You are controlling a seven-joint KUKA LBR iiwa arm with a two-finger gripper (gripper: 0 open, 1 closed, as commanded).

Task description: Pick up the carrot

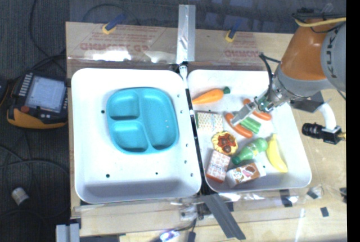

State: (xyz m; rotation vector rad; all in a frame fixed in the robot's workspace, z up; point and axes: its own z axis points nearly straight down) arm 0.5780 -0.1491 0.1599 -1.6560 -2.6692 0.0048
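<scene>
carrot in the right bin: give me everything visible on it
The carrot looks like a smooth plastic toy: orange tapered body with a small dark green top at its right end. It lies flat, roughly horizontal and slightly tilted, narrow tip toward the divider, near the back left of the right bin. Nothing appears to touch it; the gripper sits off to its right.

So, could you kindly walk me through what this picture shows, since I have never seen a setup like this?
This is one camera fixed above a workbench, looking down at a slant. The grey and orange machine on the right is a robot arm; its hand is lowered into the right bin. That bin holds toy food: a carrot near the top left, a banana, a green vegetable, orange sausage-like pieces right by the hand, and a few small packets. The left bin holds a blue divided plate. The carrot lies apart from the hand, not yet picked up. I cannot tell whether anything is gripped.
</scene>
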